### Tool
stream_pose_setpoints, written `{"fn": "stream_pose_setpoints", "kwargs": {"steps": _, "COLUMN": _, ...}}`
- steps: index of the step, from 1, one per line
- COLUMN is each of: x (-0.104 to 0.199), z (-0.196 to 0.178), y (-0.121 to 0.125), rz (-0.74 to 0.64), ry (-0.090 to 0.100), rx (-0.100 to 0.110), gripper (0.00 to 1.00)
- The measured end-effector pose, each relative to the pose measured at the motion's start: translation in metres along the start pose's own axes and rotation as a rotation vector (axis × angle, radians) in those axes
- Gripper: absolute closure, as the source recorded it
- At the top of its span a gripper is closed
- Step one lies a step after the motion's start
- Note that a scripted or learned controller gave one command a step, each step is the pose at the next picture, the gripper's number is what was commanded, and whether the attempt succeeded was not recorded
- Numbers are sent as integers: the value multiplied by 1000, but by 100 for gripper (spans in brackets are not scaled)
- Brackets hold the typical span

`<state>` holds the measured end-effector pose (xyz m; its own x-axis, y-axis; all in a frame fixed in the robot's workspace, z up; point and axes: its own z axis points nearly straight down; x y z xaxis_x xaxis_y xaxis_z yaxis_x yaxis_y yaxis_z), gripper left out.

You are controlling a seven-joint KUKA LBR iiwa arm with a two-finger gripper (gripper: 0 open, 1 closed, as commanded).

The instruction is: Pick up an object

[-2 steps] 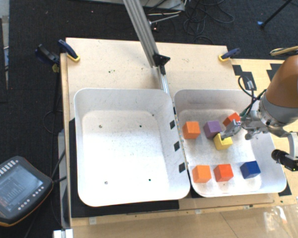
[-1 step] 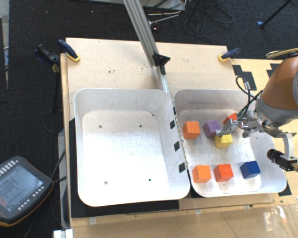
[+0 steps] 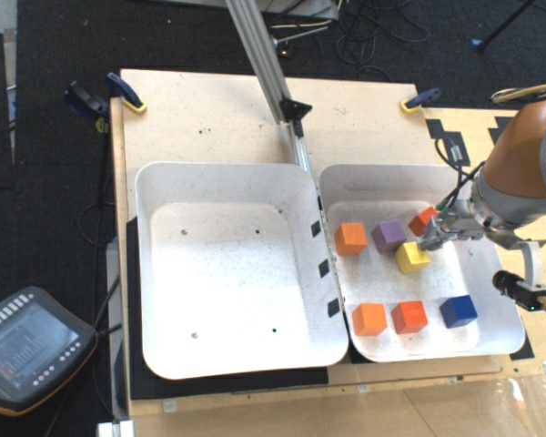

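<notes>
Two white bins are resting on a pale bench above dark floor. The gripper is hovering over the yellow cube in the right bin; finger state undeterminable.

Right bin, contents: yellow cube at centre; purple cube and orange cube left of it; end effector just above it; blue cube below-right.
</notes>
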<state>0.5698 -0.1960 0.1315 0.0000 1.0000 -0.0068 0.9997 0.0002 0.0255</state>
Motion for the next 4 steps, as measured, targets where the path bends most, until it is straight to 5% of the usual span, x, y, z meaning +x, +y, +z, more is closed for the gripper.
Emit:
{"fn": "stream_pose_setpoints", "kwargs": {"steps": 1, "x": -6, "z": -44, "y": 5, "rz": -1, "ry": 4, "rx": 20, "gripper": 100}}
{"fn": "stream_pose_setpoints", "kwargs": {"steps": 2, "x": -7, "z": -98, "y": 8, "rz": -3, "ry": 4, "rx": 18, "gripper": 100}}
{"fn": "stream_pose_setpoints", "kwargs": {"steps": 3, "x": -6, "z": -69, "y": 7, "rz": -1, "ry": 6, "rx": 27, "gripper": 100}}
{"fn": "stream_pose_setpoints", "kwargs": {"steps": 4, "x": 43, "z": -68, "y": -2, "rz": -6, "ry": 8, "rx": 26, "gripper": 100}}
